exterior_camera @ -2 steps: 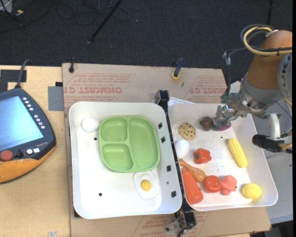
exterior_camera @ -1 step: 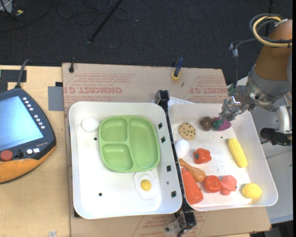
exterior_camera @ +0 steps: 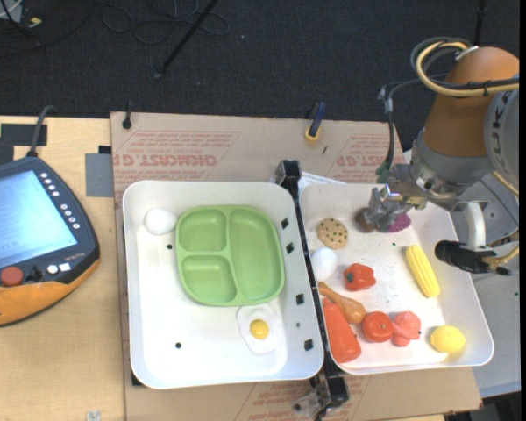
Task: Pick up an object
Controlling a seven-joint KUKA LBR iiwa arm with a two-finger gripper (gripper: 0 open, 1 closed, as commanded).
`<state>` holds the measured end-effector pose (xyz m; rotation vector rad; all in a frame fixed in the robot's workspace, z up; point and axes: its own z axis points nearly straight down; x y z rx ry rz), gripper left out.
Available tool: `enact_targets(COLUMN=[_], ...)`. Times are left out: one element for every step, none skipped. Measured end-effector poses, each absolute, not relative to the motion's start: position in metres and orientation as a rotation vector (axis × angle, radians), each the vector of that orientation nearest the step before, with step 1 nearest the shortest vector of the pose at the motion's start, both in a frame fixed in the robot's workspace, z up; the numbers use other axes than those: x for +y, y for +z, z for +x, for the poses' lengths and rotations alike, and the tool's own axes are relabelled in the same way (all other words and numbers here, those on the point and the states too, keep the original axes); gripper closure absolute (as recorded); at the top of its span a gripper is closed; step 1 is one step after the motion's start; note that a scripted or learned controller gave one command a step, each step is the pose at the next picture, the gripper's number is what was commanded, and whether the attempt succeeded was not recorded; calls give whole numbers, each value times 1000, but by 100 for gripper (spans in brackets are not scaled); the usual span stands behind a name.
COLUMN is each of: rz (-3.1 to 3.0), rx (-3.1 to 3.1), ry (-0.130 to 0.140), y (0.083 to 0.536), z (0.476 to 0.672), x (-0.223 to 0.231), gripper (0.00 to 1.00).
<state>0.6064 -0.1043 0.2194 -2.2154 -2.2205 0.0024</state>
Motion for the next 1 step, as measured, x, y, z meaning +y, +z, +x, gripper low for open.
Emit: enact_targets(rz=[-2215], rx=[-2220], ry=[3], y=[216], z=[591], x=[-63], gripper=[100])
